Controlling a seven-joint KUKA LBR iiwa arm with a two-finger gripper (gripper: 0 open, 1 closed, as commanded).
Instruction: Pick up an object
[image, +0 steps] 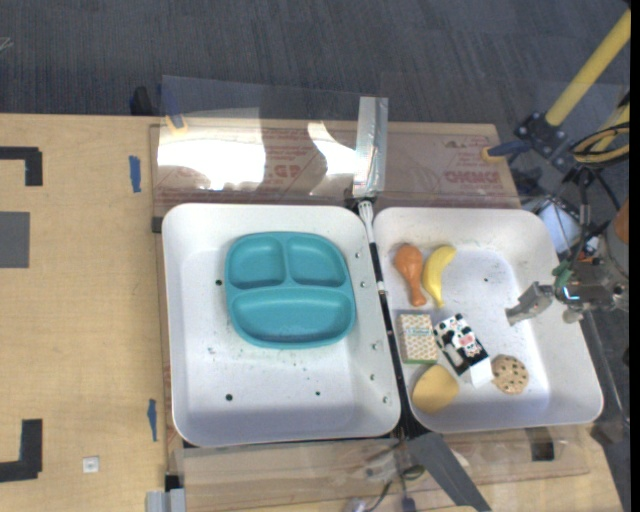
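Note:
The right bin (560, 400) holds several small objects. An orange drumstick (408, 269) lies beside a yellow banana (438, 273) at the far left. Nearer the front are a patterned square card (417, 337), a black-and-white cow-print block (461, 345), a round cookie (510, 375) and a yellow-orange rounded fruit (435, 388). My gripper (526, 303) reaches in over the bin's right side, above bare bin floor, to the right of the banana and above the cookie. Nothing shows in it.
The left bin (190, 330) carries a teal divided plate (290, 289). A clear plastic sheet with a taped post (370, 150) stands behind the bins. Cables and a yellow pole (590, 70) crowd the far right.

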